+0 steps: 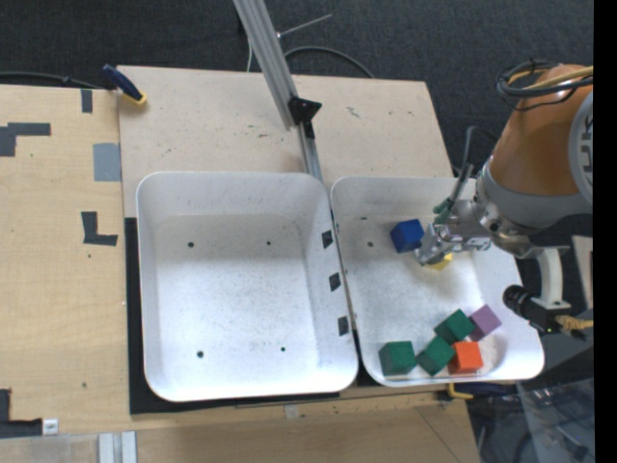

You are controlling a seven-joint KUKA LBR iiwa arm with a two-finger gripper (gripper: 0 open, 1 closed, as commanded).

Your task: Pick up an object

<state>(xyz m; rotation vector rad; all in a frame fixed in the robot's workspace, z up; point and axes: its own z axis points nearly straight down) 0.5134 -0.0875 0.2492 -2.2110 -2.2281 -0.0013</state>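
Observation:
My gripper [437, 251] hangs low over the right bin [371, 210], near its upper middle. A blue cube [407, 234] lies just to the left of the gripper, close to it. A bit of yellow [439, 263] peeks out under the gripper's tip, mostly hidden by it. At the bin's front right corner several blocks cluster: three green cubes [396, 357], [436, 355], [454, 327], an orange cube [468, 357] and a purple block [485, 319].
The left bin [154, 258] stands beside the right one, their rims touching in the middle. A slanted metal pole [275, 56] crosses the bench from the top toward the bins' junction. A blue and yellow clamp [125, 85] lies at the bench's far left.

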